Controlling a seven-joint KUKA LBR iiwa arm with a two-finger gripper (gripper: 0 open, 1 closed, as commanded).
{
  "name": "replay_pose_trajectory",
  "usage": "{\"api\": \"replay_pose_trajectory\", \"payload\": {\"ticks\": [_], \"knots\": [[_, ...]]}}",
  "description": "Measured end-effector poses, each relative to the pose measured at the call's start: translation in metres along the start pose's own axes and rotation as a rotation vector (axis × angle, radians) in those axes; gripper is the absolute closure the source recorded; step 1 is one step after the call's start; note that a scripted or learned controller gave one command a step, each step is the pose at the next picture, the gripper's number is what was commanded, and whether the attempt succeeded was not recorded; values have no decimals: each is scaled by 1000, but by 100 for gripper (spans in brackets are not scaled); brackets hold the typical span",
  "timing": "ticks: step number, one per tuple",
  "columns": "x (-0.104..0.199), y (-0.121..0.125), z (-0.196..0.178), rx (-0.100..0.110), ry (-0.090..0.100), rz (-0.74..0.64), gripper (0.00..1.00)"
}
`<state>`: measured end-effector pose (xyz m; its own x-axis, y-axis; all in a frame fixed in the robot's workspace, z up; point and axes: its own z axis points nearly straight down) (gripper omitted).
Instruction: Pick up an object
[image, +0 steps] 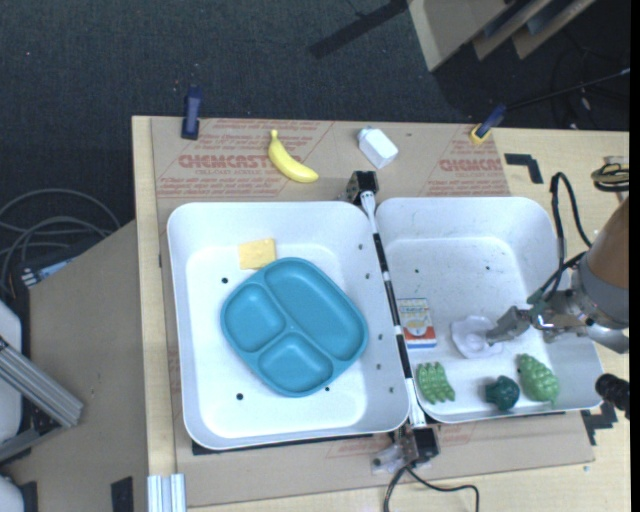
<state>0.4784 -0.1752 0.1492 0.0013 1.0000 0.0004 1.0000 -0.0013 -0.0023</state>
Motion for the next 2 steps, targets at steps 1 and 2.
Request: {"api": "replay_pose_trajectory", "payload": {"ticks": [1,2], "knots": [[-43,102,-24,-5,-2,-2,0],[-49,12,-80,-2,-1,-1,0]]}}
